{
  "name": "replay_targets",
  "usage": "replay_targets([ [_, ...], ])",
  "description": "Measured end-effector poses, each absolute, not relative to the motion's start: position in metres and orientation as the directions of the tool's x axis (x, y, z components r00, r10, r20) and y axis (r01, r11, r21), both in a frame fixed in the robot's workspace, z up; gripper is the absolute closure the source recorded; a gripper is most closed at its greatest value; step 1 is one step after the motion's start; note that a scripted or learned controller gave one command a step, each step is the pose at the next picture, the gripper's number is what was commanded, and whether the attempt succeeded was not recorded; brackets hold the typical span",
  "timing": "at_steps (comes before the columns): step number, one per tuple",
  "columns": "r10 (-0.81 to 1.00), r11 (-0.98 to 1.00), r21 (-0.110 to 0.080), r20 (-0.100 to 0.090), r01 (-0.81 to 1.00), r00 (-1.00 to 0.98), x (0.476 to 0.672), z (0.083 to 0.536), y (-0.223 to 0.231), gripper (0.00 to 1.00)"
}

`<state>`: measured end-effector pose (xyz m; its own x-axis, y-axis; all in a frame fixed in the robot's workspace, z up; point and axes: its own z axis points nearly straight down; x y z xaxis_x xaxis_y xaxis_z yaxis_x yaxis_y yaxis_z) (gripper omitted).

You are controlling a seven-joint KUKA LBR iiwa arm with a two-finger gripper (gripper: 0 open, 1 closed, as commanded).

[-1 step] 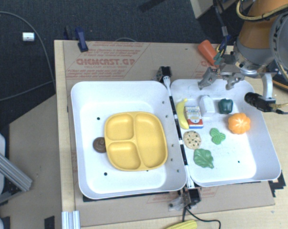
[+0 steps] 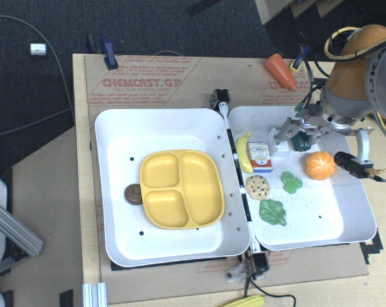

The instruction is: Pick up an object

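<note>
The right bin (image 2: 346, 226) holds a yellow banana (image 2: 243, 153), a small white and red carton (image 2: 259, 157), a chocolate-chip cookie (image 2: 257, 187), a small green piece (image 2: 291, 183), a leafy green piece (image 2: 273, 212) and an orange (image 2: 320, 165). My gripper (image 2: 300, 135) hangs low over the far part of this bin, up and left of the orange and to the right of the carton. Something dark teal sits right at its tip, and I cannot make out what it is.
The left bin (image 2: 116, 146) holds a yellow divided plate (image 2: 180, 188) with a brown disc (image 2: 133, 194) tucked at its left edge. An orange carrot-like toy (image 2: 280, 72) and a blue clamp (image 2: 107, 52) lie on the board behind the bins. The grey arm (image 2: 356, 82) comes in from the upper right.
</note>
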<state>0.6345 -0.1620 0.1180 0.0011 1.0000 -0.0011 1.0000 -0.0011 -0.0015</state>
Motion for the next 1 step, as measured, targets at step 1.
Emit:
replay_targets([
  [1, 1.000, 0.001, 0.022, -0.001, 1.000, -0.001, 0.5967, 0.0944, -0.1965, 0.00],
])
